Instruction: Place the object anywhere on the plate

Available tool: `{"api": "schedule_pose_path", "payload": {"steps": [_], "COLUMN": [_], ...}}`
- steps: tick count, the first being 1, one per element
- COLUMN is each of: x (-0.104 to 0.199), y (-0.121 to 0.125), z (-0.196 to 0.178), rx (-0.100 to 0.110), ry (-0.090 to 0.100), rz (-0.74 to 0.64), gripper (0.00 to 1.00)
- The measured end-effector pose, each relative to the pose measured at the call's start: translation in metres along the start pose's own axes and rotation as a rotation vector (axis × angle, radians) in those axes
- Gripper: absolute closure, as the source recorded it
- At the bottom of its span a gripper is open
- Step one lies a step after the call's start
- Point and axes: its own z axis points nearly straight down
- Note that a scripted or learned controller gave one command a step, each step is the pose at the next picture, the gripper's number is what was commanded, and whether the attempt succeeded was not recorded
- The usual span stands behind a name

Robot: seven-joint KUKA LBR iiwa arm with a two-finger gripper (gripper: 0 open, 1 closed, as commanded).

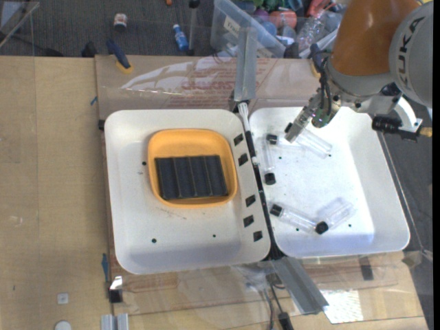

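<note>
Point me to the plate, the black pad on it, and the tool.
plate [161, 145]: camera view, bare orange rim at upper left.
black pad [191, 177]: camera view, middle of its ribbed top.
tool [294, 130]: camera view, tip over the right bin.

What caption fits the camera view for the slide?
KUKA arm's claw low over the right bin among clear tubes; orange plate carrying a dark ridged block sits in the left bin.

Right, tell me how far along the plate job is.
Nothing looks done yet: the orange plate in the left bin holds a dark ridged block and none of the clear tubes. In hand: the end effector is low in the right bin by a clear tube. Left: grasp, carry, place.
</note>
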Motion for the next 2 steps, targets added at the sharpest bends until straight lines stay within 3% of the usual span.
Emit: {"api": "schedule_pose_path", "payload": {"steps": [1, 2], "x": [0.003, 0.011], "y": [0.016, 0.024], "z": [-0.1, -0.047], "rx": [-0.003, 0.0], "ry": [-0.004, 0.0], "rz": [0.043, -0.007], "gripper": [1.0, 1.0]}}
